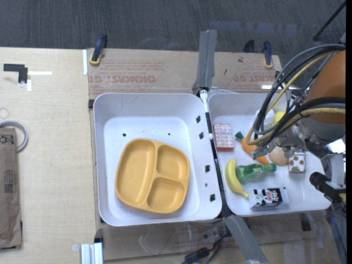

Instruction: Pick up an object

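Observation:
The right bin [242, 100] holds several small objects: a red and white box [223, 136], a banana [235, 179], a green bottle [254, 171] lying on its side, a black and white carton [267, 197], a small red and white carton [297, 163], an orange piece [248, 144], a tan round object [279, 157] and a yellow object [279, 116]. My gripper [268, 146] hangs low over the middle of this bin, above the orange piece and the tan object. Cables and the wrist cover much of it.
The left bin [110, 114] holds a yellow divided plate [153, 175]. The grey arm with its orange band [330, 87] and black and yellow cables [286, 92] cover the right bin's right side. Clamps and cardboard lie behind the bins.

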Action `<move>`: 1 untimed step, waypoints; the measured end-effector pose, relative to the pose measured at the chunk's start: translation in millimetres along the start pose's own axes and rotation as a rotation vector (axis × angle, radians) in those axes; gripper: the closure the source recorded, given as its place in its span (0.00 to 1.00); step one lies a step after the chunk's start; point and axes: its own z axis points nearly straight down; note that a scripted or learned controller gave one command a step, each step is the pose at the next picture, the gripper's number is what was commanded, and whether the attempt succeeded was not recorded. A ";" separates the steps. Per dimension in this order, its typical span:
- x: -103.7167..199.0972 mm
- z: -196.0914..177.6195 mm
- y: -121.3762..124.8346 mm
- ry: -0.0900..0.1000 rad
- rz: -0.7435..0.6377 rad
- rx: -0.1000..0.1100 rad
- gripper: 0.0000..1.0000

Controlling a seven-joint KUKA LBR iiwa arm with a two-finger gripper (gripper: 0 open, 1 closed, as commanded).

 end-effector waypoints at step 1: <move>-0.6 122.5 52.4 0.000 0.417 -0.003 0.00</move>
